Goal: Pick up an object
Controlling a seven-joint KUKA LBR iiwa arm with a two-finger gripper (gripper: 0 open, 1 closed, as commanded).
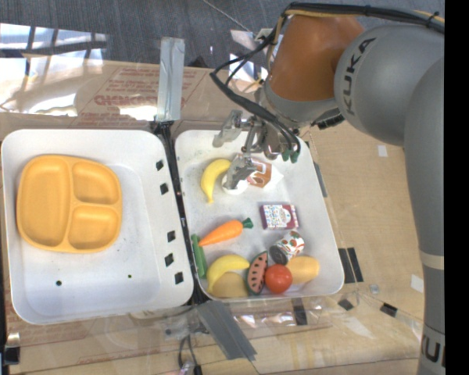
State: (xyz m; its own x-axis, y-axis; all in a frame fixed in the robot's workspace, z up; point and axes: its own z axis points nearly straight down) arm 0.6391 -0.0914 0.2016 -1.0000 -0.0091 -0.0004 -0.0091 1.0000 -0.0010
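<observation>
My gripper (246,162) hangs low over the back of the right bin (316,201). Just to its left lies a yellow banana (212,177), and a small white and orange item (259,178) sits right beside it on the other side. I see nothing lifted off the bin floor. Further forward lie a carrot (222,233) and a purple box (278,216). The grey arm with its orange band (313,53) comes in from the upper right.
Several toy foods crowd the right bin's front: a yellow fruit (227,266), a watermelon slice (256,273), a tomato (278,279), a potato (304,269). The left bin (141,276) holds a yellow divided tray (69,202). Cardboard and tape lie behind.
</observation>
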